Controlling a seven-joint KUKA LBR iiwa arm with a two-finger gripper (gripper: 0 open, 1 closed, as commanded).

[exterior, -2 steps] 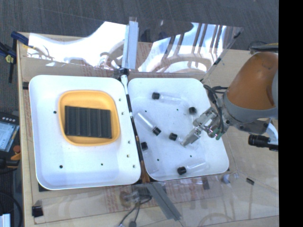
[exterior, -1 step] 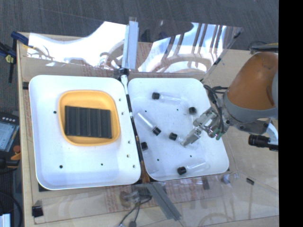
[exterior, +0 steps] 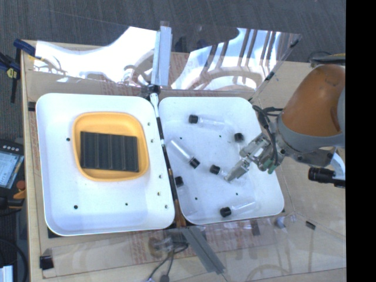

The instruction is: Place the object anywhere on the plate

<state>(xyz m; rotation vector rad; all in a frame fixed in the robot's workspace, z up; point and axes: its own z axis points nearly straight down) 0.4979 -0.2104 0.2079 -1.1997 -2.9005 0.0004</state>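
Two shallow white bins sit side by side on a wooden bench point(exterior: 329, 228). The left bin point(exterior: 59, 204) and right bin point(exterior: 200, 216) meet at a central seam. Behind the bins stands a clear plastic sheet point(exterior: 235, 57). Left of the left bin, a small device with a screen point(exterior: 8, 168) lies at the bench's edge.

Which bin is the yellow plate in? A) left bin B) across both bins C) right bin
A: the yellow plate with its dark ribbed centre lies in the left bin, while the clear black-capped vials lie scattered in the right bin under the gripper.
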